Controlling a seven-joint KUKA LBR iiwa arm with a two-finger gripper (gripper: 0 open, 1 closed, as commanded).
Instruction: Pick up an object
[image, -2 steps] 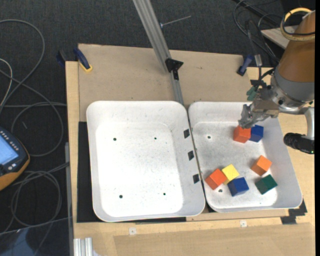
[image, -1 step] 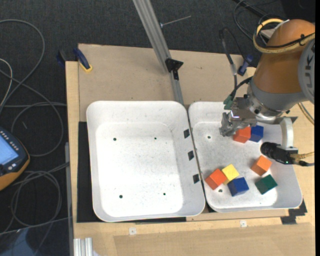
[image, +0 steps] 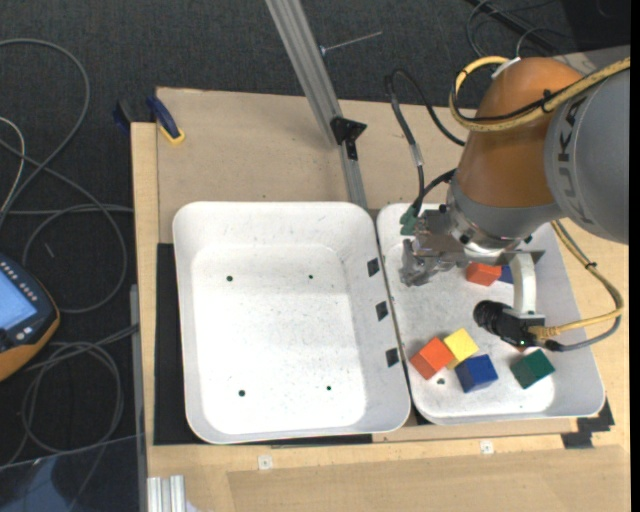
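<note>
You see the metal pincer (image: 418, 268) low over the right white plastic bin (image: 570, 300); you cannot tell its state. Small matte cubes lie near: orange (image: 434, 356), yellow (image: 461, 345), blue (image: 477, 372), green (image: 532, 368), none with a clear long axis.

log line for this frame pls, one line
tool low in right bin, upper left | nothing seen in grasp | orange, yellow, blue, green blocks near front | left bin

Grey KUKA arm (image: 590, 140) with an orange wrist band (image: 515, 110)

Yellow and black cables loop over it; pale metal gripper (image: 418, 262); a white bracket carries a black part.
</note>
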